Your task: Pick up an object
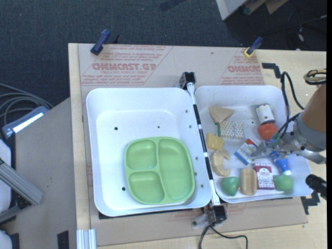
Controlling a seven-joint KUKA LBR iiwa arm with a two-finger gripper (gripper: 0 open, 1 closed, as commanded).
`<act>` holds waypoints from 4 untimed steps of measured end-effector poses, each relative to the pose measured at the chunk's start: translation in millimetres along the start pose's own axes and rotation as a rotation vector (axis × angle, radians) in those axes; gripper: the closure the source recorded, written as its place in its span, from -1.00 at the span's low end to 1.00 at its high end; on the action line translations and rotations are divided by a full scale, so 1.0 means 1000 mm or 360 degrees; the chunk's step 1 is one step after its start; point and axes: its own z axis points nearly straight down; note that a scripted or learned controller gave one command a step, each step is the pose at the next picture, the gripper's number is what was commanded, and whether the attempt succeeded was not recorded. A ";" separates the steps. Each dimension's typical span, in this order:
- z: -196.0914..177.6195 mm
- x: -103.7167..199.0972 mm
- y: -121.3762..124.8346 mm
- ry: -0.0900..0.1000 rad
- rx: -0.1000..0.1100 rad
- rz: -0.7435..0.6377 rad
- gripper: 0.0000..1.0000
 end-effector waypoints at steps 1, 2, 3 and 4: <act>0.044 -0.029 0.082 0.0007 -0.0004 -0.0008 -1.00; 0.034 -0.030 0.082 0.0001 -0.0008 -0.0006 1.00; -0.014 -0.027 0.075 -0.0003 -0.0009 -0.0003 1.00; -0.014 -0.027 0.074 -0.0002 -0.0007 -0.0003 -1.00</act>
